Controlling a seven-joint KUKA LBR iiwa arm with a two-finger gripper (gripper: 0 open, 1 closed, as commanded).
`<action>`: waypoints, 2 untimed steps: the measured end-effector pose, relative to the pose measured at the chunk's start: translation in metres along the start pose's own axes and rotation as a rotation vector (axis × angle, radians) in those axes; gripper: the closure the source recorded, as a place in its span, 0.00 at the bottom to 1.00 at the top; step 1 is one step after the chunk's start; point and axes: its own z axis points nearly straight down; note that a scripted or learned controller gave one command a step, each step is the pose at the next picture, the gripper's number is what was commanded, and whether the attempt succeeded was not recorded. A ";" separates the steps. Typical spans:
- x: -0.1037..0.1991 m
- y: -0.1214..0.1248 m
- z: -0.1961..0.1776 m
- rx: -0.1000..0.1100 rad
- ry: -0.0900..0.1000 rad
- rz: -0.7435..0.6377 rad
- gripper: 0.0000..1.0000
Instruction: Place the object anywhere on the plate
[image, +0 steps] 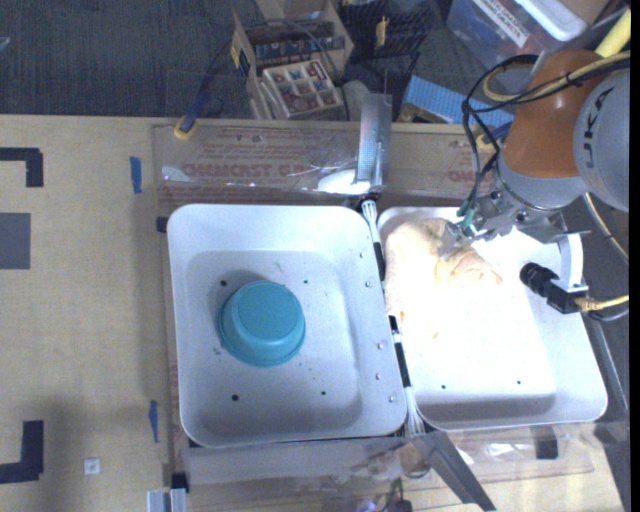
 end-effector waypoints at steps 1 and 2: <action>0.000 0.001 -0.040 -0.002 -0.001 -0.002 1.00; 0.051 0.030 -0.042 -0.005 -0.002 -0.402 1.00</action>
